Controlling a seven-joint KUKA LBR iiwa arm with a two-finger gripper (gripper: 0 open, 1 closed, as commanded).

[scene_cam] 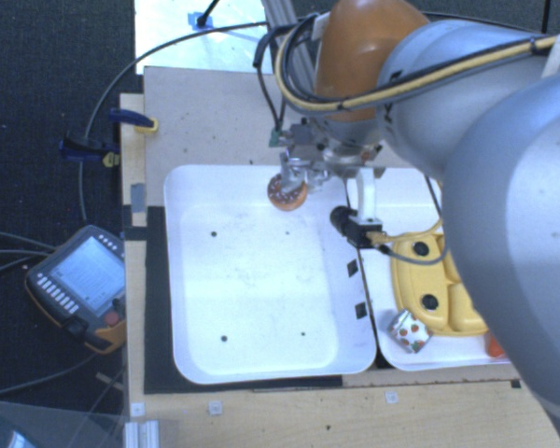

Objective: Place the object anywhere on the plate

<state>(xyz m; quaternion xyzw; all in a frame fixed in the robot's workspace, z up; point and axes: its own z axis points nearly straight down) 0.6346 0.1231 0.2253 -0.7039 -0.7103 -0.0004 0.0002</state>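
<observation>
My fingers (290, 179) sit just above the middle of the frame, over the far rim of the left bin (191, 343). They are clenched on a small round brown object (286, 195). Its upper part is tucked between them, and the rest hangs below against the white of the bin's top edge.

My arm (485, 157) comes in from the right and covers most of the right side of the frame. Its orange band (359, 40) is near the top centre, and cables (294, 82) loop around it.

The yellow plate (425, 283) lies in the right bin (448, 357), to the lower right of my fingers and well apart from the object. My arm hides part of the plate. Just below the plate, near that bin's front edge, is a small white block with coloured spots (409, 329). A bit of something orange (493, 346) shows at the edge of my arm.

Both bins rest on the bench (215, 110). At the left of the frame a handheld control unit with a screen (79, 283) lies beside the bench, and a blue and yellow clamp (121, 133) grips the bench's upper left edge.
</observation>
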